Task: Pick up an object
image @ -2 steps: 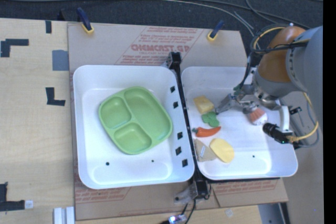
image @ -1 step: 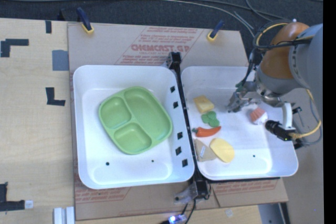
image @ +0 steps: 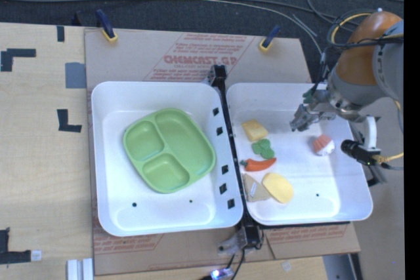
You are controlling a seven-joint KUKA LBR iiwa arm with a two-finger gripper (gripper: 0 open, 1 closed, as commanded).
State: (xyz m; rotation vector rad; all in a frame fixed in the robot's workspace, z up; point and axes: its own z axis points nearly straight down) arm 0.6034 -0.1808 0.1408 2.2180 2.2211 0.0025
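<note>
The worktop (image: 39, 160) carries two shallow white bins side by side on a sheet of cardboard (image: 197, 56) held by two yellow-tipped clamps at its far edge. The left bin (image: 105, 108) holds a green divided plate (image: 169, 149) with three compartments, lying flat near the bin's middle. The right bin (image: 348, 203) holds the small objects: a pale yellow block (image: 255, 130) near the divider, a green piece (image: 264, 149) just below it, an orange-red carrot-like piece (image: 258, 164) touching the green one, a tan wedge (image: 256, 189) beside a rounded yellow piece (image: 278, 187) toward the near side, and a pink and white object (image: 322, 145) toward the right wall — apart from the rest. The arm reaches in from the right, and the jaws (image: 303, 119) hang over the far right part of the right bin, between the yellow block and the pink object. Whether they stand apart or together cannot be told — nothing is seen between them.
</note>
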